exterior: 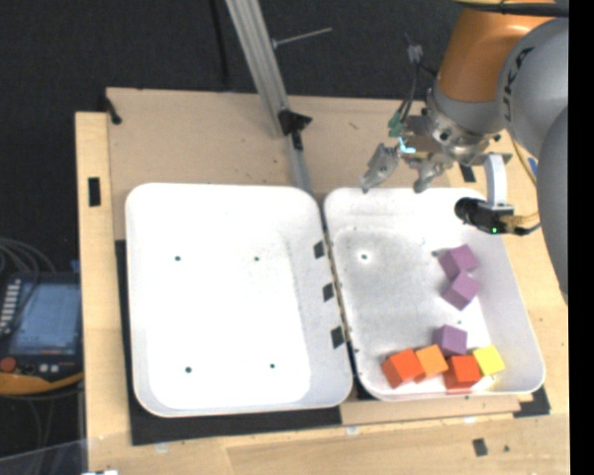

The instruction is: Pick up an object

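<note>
Hovering over the far rim of the right bin [535, 364], the gripper [404, 173] is showing its jaws spread wide apart, with nothing between them and touching nothing. The blocks are lying well apart from the jaws, toward 5 o'clock: two purple blocks [460, 275] mid-bin, and a third purple block [453, 339], orange blocks [416, 364] and a yellow block [489, 360] clustering at the near edge.

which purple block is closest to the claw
The top purple block in the right bin, nearest the claw. The second purple block sits just below it, and the third purple block lies by the orange blocks.
</note>
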`<state>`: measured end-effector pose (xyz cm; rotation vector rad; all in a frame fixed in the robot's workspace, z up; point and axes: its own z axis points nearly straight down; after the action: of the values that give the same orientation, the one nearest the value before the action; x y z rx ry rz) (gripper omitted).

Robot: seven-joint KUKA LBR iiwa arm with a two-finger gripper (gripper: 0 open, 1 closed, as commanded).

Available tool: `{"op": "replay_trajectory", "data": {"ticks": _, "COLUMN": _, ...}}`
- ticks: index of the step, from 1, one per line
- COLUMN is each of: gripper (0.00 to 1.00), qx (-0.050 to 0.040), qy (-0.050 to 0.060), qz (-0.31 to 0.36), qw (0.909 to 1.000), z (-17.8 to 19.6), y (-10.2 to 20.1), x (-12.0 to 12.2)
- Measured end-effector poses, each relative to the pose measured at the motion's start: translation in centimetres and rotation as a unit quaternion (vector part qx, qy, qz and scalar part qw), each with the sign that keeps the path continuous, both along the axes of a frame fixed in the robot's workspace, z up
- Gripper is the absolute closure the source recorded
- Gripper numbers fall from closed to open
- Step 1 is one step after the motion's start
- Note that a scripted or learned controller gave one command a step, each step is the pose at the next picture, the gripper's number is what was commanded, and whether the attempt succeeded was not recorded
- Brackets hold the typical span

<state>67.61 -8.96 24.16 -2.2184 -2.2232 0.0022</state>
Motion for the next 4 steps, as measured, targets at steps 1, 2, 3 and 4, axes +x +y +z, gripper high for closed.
{"op": "replay_trajectory", "data": {"ticks": 1, "gripper": 0.0, "qx": -0.0008, "qy": -0.001, "qz": 0.0, "qw": 1.0, "z": 0.1, "y": -0.1, "x": 0.0}}
{"op": "replay_trajectory", "data": {"ticks": 2, "gripper": 0.0, "qx": -0.0007, "qy": 0.002, "qz": -0.002, "qw": 1.0, "z": -6.1, "y": -0.2, "x": -0.4}}
{"op": "replay_trajectory", "data": {"ticks": 3, "gripper": 0.0, "qx": -0.0007, "qy": 0.002, "qz": -0.003, "qw": 1.0, "z": -11.0, "y": 0.1, "x": -1.4}}
{"op": "replay_trajectory", "data": {"ticks": 4, "gripper": 0.0, "qx": -0.0008, "qy": 0.0, "qz": -0.004, "qw": 1.0, "z": -14.6, "y": 0.0, "x": -1.4}}
